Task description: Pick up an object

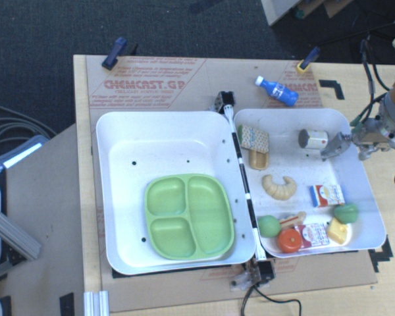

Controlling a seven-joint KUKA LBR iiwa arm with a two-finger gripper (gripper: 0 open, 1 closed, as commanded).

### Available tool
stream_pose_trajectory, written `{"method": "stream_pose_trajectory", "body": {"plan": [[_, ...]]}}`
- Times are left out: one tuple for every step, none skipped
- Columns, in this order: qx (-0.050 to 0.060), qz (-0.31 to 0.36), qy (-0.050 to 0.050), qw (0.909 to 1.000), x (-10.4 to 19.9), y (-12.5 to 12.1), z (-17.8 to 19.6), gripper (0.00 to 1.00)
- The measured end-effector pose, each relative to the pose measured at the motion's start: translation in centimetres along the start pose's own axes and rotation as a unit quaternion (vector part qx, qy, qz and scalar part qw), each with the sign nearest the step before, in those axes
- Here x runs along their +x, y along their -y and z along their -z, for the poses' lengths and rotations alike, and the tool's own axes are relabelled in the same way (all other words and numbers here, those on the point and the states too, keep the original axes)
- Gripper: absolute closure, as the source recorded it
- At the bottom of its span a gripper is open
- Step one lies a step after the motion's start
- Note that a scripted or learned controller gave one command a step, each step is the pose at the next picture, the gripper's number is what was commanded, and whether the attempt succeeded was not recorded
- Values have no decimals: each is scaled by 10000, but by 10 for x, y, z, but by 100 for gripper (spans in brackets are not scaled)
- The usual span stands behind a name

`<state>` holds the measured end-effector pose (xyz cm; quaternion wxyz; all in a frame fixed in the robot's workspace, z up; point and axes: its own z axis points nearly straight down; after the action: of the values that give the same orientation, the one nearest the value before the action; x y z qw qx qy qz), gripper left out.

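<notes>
on the bench, right bin (375, 206) holds a grey cylinder (313, 138) just beside the gripper (336, 145); its grip unclear.

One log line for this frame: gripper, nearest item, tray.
gripper: over right white bin | nearest: grey-and-white cylinder, not gripped | green three-compartment plastic tray: in left white bin
</notes>
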<state>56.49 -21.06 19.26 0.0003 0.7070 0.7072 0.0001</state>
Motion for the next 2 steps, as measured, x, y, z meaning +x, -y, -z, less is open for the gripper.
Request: {"method": "stream_pose_trajectory", "body": {"plan": [[-41,2,21,10000,21,-90,-100,0],[-60,11,37,10000,20,-91,-89,100]]}}
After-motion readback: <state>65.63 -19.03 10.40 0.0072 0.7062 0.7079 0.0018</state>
